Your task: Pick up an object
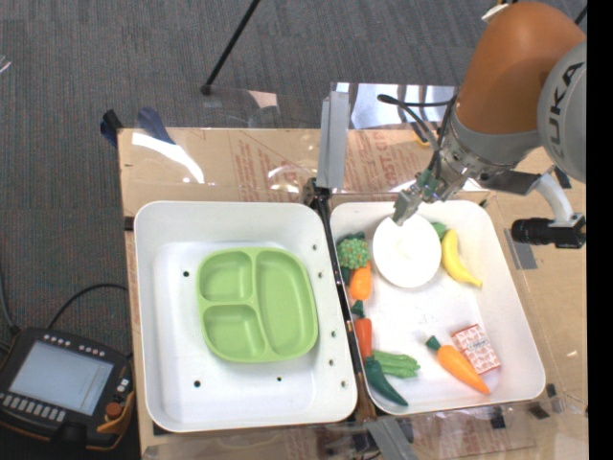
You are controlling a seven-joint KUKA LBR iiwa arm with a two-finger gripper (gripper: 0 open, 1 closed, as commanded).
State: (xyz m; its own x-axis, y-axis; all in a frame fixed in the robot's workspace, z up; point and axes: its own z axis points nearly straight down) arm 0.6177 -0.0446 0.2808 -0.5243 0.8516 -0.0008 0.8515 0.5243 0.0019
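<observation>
My gripper (400, 213) hangs over the back of the right bin (508, 286), its tip meeting the upper-left rim of a round white plate (408, 253). The plate sits among toy foods: a broccoli (351, 252) and a small carrot (360, 283) to its left, and a yellow banana (459, 259) to its right. Nearer the front lie a larger carrot (458, 365), a red-and-white box (476, 347), a green pod (395, 362), a dark green vegetable (384, 385) and an orange piece (363, 336). Whether the plate is lifted off the bin floor cannot be told.
The left bin (163, 257) holds a green divided tray (257, 305). A metal post (331, 142) stands behind the seam between the bins. A teach pendant (57, 381) lies at the bench's lower left. The arm's grey and orange body (517, 75) looms over the back right.
</observation>
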